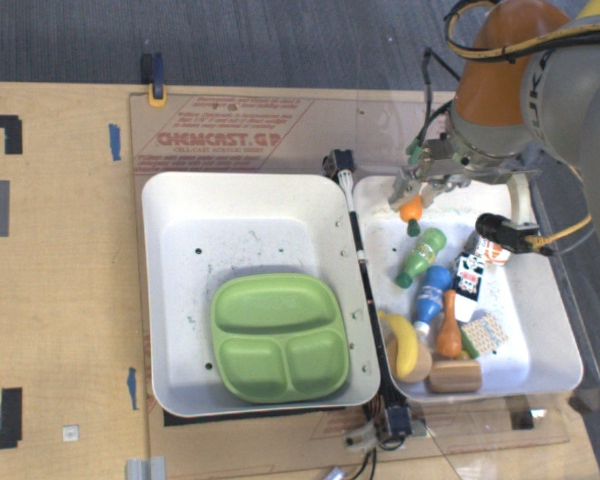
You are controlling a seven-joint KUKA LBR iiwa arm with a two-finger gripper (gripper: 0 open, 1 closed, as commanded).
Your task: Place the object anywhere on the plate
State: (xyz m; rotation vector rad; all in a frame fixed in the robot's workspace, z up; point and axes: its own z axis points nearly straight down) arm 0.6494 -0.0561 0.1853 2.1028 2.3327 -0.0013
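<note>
You see the grey arm with its orange band reaching in from the right, its hand (417,190) low over the far corner of the right white bin (550,308). A small orange rounded object (411,209) lies just under the hand, touching or nearly touching it; whether it is pinched you cannot tell, and whether the hand is spread or pressed together is equally unclear. Nearby in that bin lie a green plastic bottle (421,255), a blue bottle (431,292), a yellow banana (405,345), an orange carrot-shaped toy (449,330), a tan wooden block (454,376) and printed cards (471,274). The green three-compartment plate (279,350) rests in the left white bin (180,208), well apart from the hand, on the tan desk (50,268). Judge the orange object as light, stiff and smooth, likely to slip or roll; take it across its widest part, with the grip centred.
</note>
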